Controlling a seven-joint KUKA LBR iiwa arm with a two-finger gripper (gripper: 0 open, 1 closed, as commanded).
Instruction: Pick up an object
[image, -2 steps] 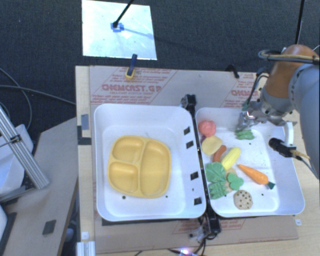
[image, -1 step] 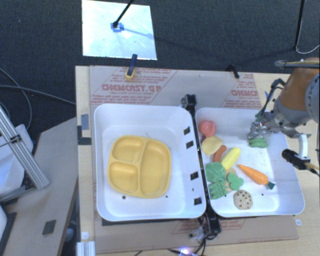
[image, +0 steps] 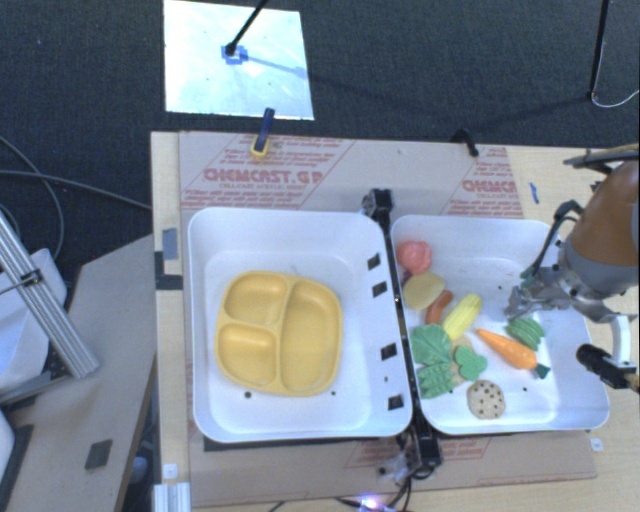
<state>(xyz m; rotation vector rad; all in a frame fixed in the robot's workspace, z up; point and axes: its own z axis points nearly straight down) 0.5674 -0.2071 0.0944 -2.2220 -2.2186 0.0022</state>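
Note:
The right bin holds several toy foods. A pink-red tomato lies at the back left, with a yellow potato and a small orange piece in front of it. Beside them are a corn cob, an orange carrot, green leaves and a cookie. My gripper reaches in from the right and hangs low over the bin's right side. It sits just behind a striped green piece and right of the corn.
The left bin holds a yellow divided plate. A black divider with clips runs between the bins. The arm's grey and orange wrist covers the right bin's far right rim. A black part juts over the near right corner.

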